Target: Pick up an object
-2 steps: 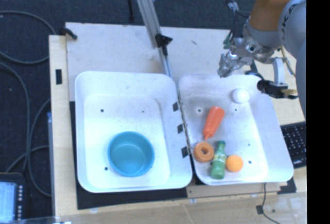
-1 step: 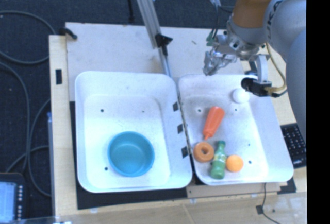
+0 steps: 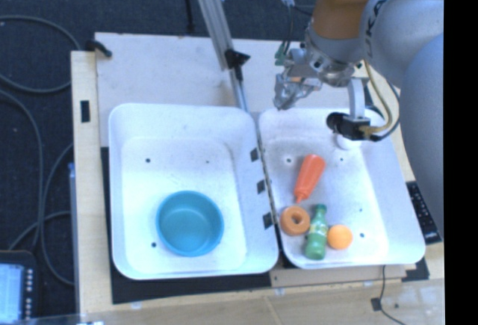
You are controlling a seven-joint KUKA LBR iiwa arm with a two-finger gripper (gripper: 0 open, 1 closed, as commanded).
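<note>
The right bin (image 3: 373, 166) holds an orange carrot-shaped piece (image 3: 308, 176) near its middle, lying roughly lengthwise. Closer to the front lie an orange ring (image 3: 295, 220), a green bottle (image 3: 316, 232) and a small orange ball (image 3: 340, 237), packed close together. My gripper (image 3: 284, 97) hangs over the back left corner of the right bin, above and behind the carrot piece. Nothing shows between its fingers. In the left bin (image 3: 134, 129) a blue bowl (image 3: 190, 223) sits upright at the front.
A slanted aluminium post (image 3: 213, 13) rises from the bench behind the seam between the bins. The bench edge runs along the front. The grey arm reaches in from the upper right.
</note>
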